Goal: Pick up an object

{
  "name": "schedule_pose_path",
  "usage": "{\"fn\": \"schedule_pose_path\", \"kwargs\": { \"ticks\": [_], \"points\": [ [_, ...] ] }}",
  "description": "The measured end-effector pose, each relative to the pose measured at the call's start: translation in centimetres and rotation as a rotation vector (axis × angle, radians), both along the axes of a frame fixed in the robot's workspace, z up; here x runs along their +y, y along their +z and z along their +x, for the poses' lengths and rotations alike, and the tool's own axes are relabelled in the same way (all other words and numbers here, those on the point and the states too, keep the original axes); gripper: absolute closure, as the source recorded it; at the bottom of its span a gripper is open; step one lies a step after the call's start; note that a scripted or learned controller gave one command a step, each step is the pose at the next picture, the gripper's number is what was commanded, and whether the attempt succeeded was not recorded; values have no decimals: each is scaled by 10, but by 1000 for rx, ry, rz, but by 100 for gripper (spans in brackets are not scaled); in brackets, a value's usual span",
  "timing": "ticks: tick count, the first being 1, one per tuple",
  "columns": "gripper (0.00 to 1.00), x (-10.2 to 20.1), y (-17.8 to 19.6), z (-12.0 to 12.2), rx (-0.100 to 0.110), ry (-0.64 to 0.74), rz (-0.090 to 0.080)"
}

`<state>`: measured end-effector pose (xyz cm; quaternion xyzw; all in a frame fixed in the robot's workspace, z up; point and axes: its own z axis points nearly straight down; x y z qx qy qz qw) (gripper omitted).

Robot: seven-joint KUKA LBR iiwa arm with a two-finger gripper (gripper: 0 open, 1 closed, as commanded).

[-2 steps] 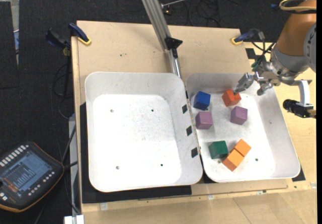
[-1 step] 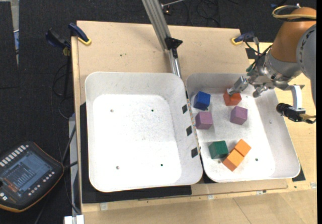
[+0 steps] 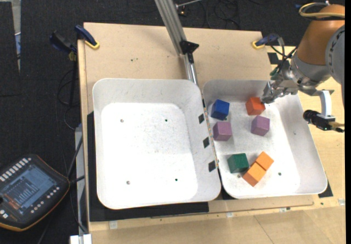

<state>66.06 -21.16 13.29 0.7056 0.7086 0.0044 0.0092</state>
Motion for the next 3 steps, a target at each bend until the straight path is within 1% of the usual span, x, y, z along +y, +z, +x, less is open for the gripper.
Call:
{"fn": "schedule_pose_path", "kwargs": {
  "ticks": [1, 2, 3],
  "points": [
    [100, 1, 44, 5, 12, -1, 4],
    [100, 1, 74, 6, 13, -2, 5],
    [100, 52, 88, -9, 18, 3, 8]
  ]
}}
